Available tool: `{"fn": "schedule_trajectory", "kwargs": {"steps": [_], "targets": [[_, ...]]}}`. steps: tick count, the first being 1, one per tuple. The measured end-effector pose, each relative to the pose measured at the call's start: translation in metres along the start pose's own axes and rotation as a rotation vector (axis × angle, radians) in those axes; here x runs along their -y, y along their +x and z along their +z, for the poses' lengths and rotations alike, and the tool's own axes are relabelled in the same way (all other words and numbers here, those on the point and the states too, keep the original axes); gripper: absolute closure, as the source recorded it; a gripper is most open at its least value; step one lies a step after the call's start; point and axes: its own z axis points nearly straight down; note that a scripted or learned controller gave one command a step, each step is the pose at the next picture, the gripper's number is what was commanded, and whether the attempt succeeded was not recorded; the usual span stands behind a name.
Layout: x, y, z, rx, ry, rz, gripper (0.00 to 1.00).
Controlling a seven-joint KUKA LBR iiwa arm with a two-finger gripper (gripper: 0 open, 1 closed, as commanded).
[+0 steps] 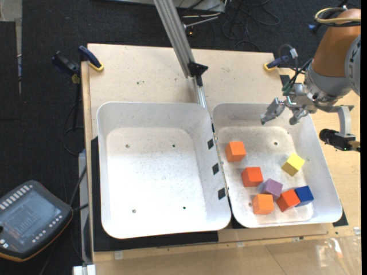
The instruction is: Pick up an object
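Inspecting the right-hand bin (pixel 324 171), the examiner found seven small blocks lying on its floor: an orange block (pixel 235 150) alone toward the upper left, a red-orange block (pixel 252 176) below it, a yellow block (pixel 293 164) apart to the right, and a tight cluster of a purple block (pixel 272 187), a second orange block (pixel 263 203), a red block (pixel 288 199) and a blue block (pixel 304 195) near the front wall. All appeared to be cubes with flat faces and crisp edges; they were judged light, stiff and unlikely to be damaged by a firm pinch, though their smooth faces might slip if caught on a corner. The soundest hold was judged to be across two opposite flat faces, fingers squared to the block. The lone orange block and the yellow block offered free space on all sides; the clustered pieces touched or nearly touched one another and left little room for a finger. The gripper (pixel 285 112) hung over the bin's far edge, well apart from every block. Its two fingers were seen spread moderately apart, with nothing between them and touching nothing. The left-hand bin (pixel 103 153) was noted beside it.
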Motion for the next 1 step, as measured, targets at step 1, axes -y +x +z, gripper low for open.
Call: {"fn": "schedule_trajectory", "kwargs": {"steps": [1], "targets": [[-0.001,0.0001,-0.0024,0.002,-0.004,-0.002,0.0]]}}
